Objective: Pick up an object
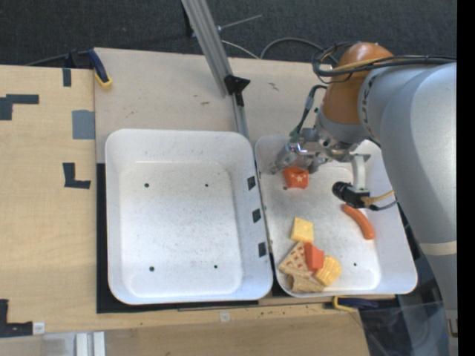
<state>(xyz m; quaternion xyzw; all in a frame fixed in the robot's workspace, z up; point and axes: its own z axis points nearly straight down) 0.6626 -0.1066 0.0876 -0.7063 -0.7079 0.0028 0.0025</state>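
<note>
Claw (297,163) sits low in the right bin (386,273), right over an orange block (296,178); can't tell if it's open, closed or gripping. Yellow block (302,230), cracker pile (308,265) and orange stick (359,222) lie nearer the front; left bin (178,217) beside it.

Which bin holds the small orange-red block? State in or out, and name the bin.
In. The orange-red block lies on the floor of the right bin, near its far end, just below the end effector.
</note>
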